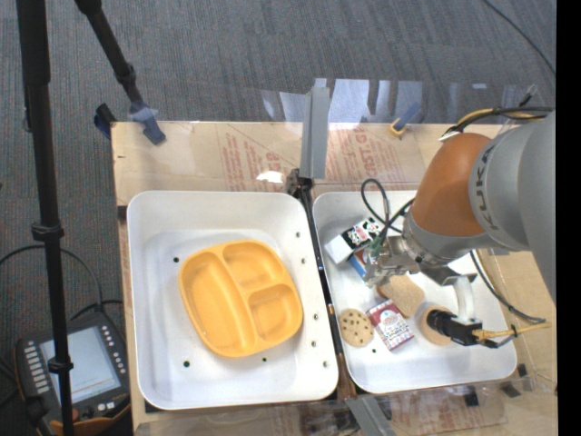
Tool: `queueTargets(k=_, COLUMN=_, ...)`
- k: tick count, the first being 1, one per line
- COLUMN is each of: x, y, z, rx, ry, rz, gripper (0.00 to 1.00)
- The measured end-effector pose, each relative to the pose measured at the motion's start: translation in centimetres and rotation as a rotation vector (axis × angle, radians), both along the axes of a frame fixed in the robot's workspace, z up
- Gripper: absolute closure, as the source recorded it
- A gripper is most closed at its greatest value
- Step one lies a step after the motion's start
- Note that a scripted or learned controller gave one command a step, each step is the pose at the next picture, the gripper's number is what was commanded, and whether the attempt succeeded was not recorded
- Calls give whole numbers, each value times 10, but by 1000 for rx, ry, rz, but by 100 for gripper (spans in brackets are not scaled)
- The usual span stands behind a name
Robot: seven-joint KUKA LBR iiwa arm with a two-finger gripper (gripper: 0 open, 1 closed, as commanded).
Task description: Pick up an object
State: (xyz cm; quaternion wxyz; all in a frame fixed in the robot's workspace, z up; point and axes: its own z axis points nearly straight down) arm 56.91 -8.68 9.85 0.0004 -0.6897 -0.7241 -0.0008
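The gripper [388, 266] is lowered in the right white bin [495, 357] over a tan bread-like slice [403, 291], beside the round brown cookie [355, 327]. Its state cannot be told. The slice is judged light, soft; its edges should be gripped.

"KUKA" lettering on grey arm [508, 189], red print on bench [236, 153] unreadable
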Motion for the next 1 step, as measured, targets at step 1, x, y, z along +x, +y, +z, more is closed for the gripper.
queueTargets(k=1, x=0, y=1, z=0, rx=0, ry=0, rz=1, gripper=0)
